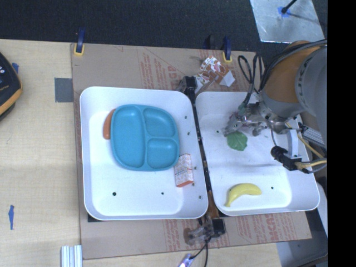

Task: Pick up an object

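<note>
My gripper hangs over the upper middle of the right bin, open, with nothing between its fingers. A small green leafy object lies on the bin floor just below the fingertips, close to them or touching. A yellow banana rests near the front of the same bin. In the left bin a blue divided plate covers most of an orange item at its left edge. A small red-and-white packet lies by the plate's lower right corner.
A crumpled wrapper lies on the cardboard behind the bins. Black cables loop off the arm above the right bin. A black part sticks out from the arm over the right bin's right side. A yellow-and-black device sits at the far left.
</note>
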Tool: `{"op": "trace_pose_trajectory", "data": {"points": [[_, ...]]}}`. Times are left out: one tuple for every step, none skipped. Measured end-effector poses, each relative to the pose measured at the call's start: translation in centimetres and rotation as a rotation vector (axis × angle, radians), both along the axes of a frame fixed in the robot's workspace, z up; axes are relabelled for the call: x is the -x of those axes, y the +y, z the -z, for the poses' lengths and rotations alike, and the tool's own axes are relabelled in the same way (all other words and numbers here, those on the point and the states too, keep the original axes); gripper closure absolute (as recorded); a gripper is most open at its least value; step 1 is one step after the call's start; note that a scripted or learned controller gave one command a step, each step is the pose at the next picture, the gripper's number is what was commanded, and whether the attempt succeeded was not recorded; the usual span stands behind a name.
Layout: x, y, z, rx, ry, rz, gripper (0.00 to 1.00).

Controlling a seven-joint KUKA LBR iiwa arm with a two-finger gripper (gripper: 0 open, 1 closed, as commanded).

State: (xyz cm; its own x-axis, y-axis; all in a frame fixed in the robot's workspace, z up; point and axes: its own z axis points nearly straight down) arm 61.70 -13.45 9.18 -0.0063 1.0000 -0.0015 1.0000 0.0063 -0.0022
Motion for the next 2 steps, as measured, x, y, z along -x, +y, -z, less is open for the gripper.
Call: {"op": "trace_pose_trajectory", "data": {"points": [[-0.03,-0.08,-1.04,0.000,0.000,-0.002,1.00],[-0.02,-0.08,-1.04,0.000,0.000,-0.002,0.00]]}}
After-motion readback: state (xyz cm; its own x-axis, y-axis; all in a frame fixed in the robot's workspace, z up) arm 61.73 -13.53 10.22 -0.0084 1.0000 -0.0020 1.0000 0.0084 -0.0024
